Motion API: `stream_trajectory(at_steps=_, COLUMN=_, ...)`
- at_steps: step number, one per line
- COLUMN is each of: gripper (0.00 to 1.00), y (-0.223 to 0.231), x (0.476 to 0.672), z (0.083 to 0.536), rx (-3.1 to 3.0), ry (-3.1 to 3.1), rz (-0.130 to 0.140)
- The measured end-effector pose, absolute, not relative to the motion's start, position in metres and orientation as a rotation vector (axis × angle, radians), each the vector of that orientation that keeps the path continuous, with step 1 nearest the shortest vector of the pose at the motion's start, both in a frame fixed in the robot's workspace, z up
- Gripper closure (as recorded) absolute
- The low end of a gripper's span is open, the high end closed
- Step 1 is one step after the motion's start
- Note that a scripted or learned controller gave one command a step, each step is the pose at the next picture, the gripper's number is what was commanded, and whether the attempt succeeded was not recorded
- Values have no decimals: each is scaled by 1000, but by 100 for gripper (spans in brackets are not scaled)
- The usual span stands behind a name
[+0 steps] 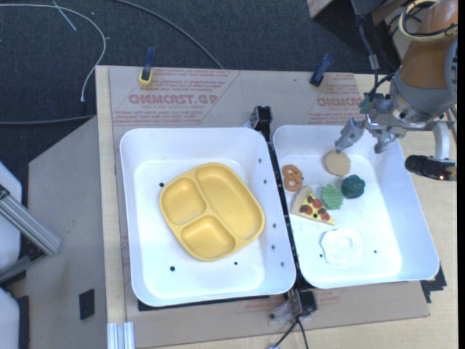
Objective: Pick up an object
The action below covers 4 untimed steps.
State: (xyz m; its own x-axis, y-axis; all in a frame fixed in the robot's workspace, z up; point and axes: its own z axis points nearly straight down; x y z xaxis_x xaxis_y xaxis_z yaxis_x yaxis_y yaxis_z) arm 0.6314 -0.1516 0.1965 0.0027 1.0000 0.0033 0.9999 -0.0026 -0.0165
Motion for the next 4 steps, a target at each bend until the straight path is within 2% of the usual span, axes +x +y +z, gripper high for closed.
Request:
stream_trajectory(at_steps=1, gripper=0, y=-151, x=635, z=206, rx=-2220, ry=-2221, rz=0)
stream_trajectory(at_steps=3, gripper=0, y=-138, x=649, z=97, rx=-2216, ry=-2219, rz=4)
stream_trajectory(at_steps=4, gripper=0, y=-139, x=650, z=88, rx=-2221, ry=-2224, rz=1)
